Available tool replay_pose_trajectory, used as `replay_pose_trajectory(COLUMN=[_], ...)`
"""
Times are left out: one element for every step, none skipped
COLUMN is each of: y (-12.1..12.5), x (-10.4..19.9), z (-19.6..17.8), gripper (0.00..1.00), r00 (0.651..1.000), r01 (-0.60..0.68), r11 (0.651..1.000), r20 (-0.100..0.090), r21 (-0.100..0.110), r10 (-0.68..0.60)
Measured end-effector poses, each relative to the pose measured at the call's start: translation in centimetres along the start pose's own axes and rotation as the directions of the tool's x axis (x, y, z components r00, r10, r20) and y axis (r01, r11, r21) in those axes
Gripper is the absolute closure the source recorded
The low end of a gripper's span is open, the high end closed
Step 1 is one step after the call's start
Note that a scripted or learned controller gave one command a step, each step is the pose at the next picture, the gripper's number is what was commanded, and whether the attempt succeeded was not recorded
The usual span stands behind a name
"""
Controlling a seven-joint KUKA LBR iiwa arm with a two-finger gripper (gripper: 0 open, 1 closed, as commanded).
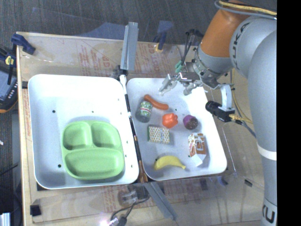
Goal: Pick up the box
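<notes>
One box (158,134) lies mid-bin — well apart from the gripper (177,85), fingers spread, holding nothing.

We record bright, even light from overhead. Both bins (47,86) read near pure white, with wall detail washed out. Shadows are soft and short; the tray (93,149) casts a faint one at its lower edge. A small glare spot shows on the bench (70,55) near the bottom edge. The arm (256,55) at right is slightly soft. Small items are sharp enough, but their labels are unreadable.
</notes>
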State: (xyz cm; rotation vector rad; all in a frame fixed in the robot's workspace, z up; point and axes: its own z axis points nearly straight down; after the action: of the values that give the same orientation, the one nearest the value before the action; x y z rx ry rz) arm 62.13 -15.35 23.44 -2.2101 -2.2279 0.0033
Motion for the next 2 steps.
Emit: replay_pose_trajectory(y=[-4.2,-6.5], x=[3.9,3.3], z=[10.5,13.8], gripper=[0.0,0.0], r00=[1.0,0.994], r01=[-0.024,0.11], r11=[1.0,0.994], r20=[0.001,0.002], r21=[0.002,-0.011], r10=[0.024,-0.11])
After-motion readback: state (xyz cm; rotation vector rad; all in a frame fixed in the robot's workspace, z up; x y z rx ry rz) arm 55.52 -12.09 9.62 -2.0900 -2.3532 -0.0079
